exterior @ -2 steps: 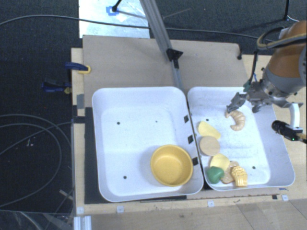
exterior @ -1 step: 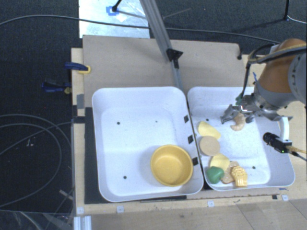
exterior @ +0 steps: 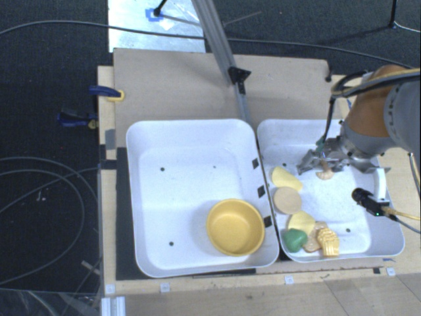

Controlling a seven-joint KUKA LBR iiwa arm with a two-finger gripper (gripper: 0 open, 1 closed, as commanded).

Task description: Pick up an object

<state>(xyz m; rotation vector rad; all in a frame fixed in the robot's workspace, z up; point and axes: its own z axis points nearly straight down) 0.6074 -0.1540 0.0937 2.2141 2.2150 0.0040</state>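
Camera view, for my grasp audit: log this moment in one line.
gripper low in right white bin | small tan object beside it | grasp unconfirmed

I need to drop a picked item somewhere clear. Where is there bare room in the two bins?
The left bin is bare behind and left of the yellow bowl. The right bin is crowded: the gripper is at the back, and toys cluster along its left and front, leaving its front-right floor bare.

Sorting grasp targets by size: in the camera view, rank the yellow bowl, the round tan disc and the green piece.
1. Yellow bowl, clearly largest.
2. Tan disc.
3. Green piece, slightly smaller than the disc, partly hidden.
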